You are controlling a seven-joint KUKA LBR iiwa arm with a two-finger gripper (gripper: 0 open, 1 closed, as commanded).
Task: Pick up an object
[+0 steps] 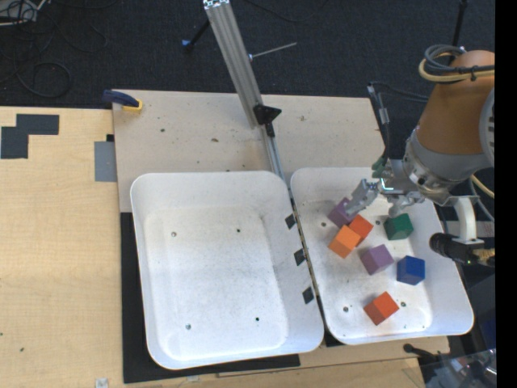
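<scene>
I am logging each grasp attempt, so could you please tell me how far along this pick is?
Done: the gripper has reached the right bin, above the blocks. In hand: nothing shows between its spread fingers; one finger points toward the purple block and the orange block, the green block just beside. Left: closing on a block and lifting it; all blocks lie in the bin.

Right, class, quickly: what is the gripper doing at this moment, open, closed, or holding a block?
Gripper: open, fingers spread above the right bin, holding nothing; the purple block lies just beside one finger.
</scene>
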